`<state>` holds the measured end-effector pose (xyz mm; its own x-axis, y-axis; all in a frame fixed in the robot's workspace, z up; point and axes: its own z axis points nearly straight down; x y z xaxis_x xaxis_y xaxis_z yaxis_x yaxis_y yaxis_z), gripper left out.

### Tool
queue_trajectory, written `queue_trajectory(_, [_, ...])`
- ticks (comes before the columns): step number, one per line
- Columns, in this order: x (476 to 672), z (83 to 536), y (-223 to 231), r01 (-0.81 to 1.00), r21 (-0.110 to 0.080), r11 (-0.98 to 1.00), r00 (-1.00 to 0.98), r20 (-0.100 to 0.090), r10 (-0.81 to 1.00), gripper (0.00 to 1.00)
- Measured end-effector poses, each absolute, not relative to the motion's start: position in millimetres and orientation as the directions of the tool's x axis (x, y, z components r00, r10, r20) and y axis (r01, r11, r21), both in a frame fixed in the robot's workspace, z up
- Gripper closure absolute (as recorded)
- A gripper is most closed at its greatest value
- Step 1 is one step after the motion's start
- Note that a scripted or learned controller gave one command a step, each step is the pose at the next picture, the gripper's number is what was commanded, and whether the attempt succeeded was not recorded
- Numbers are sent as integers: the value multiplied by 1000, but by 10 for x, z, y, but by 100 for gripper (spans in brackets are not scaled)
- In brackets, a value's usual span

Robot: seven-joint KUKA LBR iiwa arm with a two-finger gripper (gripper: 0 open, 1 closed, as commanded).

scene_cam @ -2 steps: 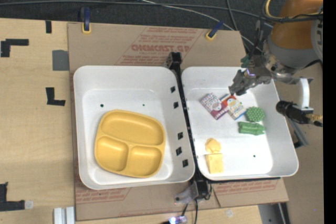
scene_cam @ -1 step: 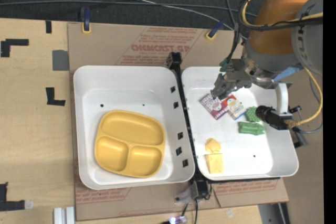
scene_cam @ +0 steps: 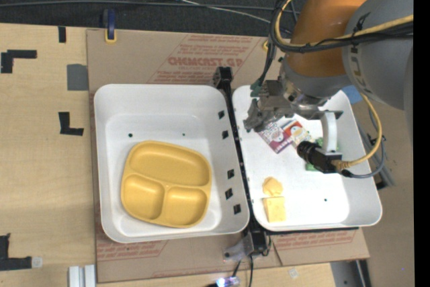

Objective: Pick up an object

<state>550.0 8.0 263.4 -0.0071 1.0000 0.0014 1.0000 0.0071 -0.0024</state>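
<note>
My gripper [scene_cam: 264, 119] hangs over the upper left part of the right bin [scene_cam: 336, 215], its metal fingers pointing down at the bin floor. Right beside it, to the lower right, lies a small flat packet [scene_cam: 282, 133] with purple, white and red print; part of it is hidden under the wrist. A yellow sponge-like block [scene_cam: 273, 201] with a smaller lump on top rests near the bin's front left. A white and green object [scene_cam: 330, 134] lies at the right, partly behind the robot's fittings.
The left bin [scene_cam: 111, 101] holds a yellow three-compartment tray [scene_cam: 165, 183]. A black divider rail [scene_cam: 232, 144] runs between the bins. Cardboard lies under both bins, and cables cross the dark area at the top.
</note>
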Motion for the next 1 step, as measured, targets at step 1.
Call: queue_trajectory(1, [5302,2587,611,1000,-4,7,-7,1,1000,100])
